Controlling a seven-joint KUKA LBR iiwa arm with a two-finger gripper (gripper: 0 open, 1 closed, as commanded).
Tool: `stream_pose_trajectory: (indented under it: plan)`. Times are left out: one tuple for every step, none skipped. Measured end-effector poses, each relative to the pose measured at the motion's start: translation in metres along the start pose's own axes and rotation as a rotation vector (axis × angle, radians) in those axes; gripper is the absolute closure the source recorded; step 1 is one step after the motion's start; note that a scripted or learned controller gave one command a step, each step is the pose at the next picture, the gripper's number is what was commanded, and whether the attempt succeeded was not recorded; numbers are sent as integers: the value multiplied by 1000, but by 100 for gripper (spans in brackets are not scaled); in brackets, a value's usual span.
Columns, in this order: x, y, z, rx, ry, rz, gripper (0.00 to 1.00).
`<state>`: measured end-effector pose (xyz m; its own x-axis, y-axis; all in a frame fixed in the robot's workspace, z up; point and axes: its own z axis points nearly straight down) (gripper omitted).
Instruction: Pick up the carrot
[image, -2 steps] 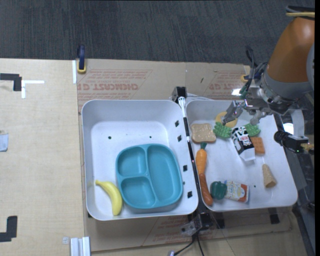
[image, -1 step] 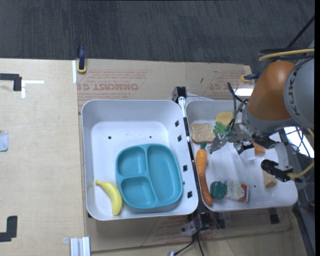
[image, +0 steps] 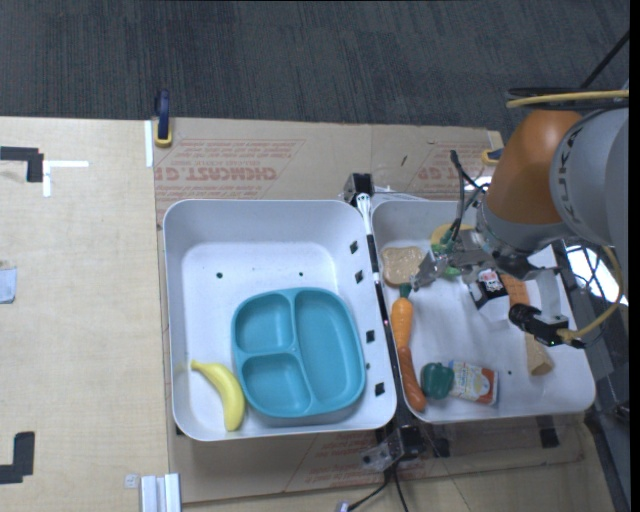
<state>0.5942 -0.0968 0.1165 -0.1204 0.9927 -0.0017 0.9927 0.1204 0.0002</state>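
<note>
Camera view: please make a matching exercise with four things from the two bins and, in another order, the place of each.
Things:
1. carrot
2. banana
3. teal divided plate
4. slice of bread

Places:
A. middle of the left bin
B. top left corner of the right bin
C. lower left corner of the left bin
D. along the left wall of the right bin

Pairs: 1-D, 2-C, 3-A, 4-B

We see bright, even light from above. The white bins (image: 262, 232) look slightly washed out, with soft shadows along their inner walls. The arm (image: 560, 170) is a bit blurred; small things under it are hard to resolve.
</note>
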Motion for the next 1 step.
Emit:
stream_pose_trajectory:
  plan:
    - [5, -48, 25, 3, 1, 8, 0]
